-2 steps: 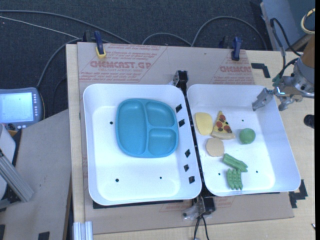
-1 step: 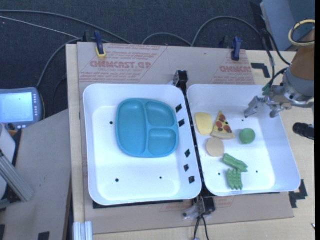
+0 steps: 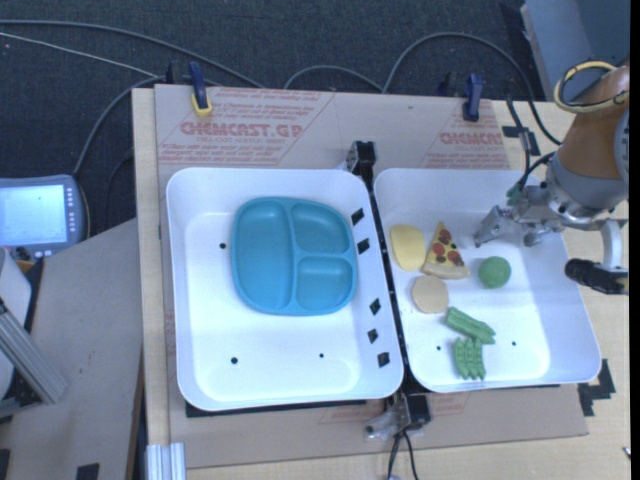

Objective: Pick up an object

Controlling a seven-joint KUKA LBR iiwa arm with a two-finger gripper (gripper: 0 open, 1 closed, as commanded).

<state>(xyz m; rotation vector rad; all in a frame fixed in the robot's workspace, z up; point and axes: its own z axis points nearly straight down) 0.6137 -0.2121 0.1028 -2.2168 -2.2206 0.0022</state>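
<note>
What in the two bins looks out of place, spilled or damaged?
Nothing stands out. The blue tray lies flat in the left bin. The toy foods, among them a pizza slice and a green ball, lie loose but whole in the right bin.

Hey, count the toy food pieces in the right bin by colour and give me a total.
Green: 3, a round green ball, a long green pod and a knobbly green piece.
Yellow: 1, a rounded yellow piece.
Tan: 1, a flat tan disc.
Mixed: 1, a pizza slice with red dots.
Total: 6
</note>
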